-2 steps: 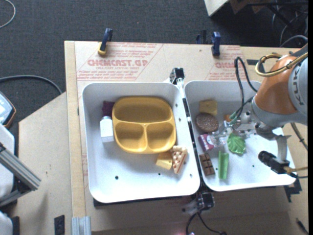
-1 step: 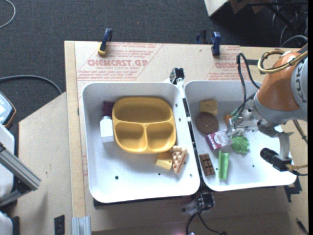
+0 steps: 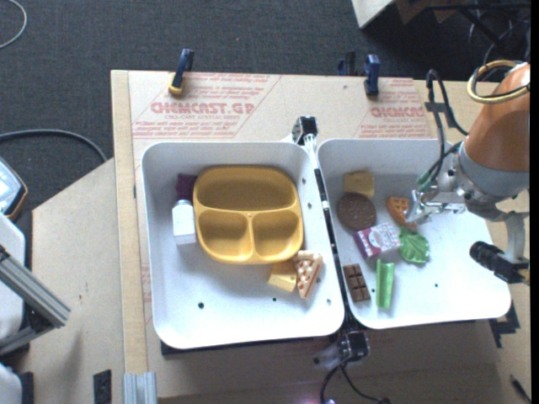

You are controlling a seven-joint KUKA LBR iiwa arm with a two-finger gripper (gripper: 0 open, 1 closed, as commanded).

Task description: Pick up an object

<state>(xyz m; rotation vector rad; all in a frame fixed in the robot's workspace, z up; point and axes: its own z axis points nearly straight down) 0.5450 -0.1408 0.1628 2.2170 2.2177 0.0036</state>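
In the right bin (image 3: 472, 305) lie a tan block (image 3: 360, 183), a brown round patty (image 3: 357, 211), an orange waffle piece (image 3: 397, 208), a pink-and-purple packet (image 3: 376, 241), a green leaf (image 3: 413, 247), a green cucumber stick (image 3: 385, 283) and a chocolate bar (image 3: 357, 282). My gripper (image 3: 418, 211) hangs low over this bin, just right of the orange waffle piece and above the green leaf. I see nothing lifted off the bin floor.
The left bin (image 3: 210, 318) holds a yellow divided plate (image 3: 248, 214), a white bottle (image 3: 184, 222), a dark purple item (image 3: 186, 183), a pizza slice (image 3: 308, 273) and a small yellow block (image 3: 282, 281). The arm's orange band (image 3: 501, 137) overhangs the right bin's far right side.
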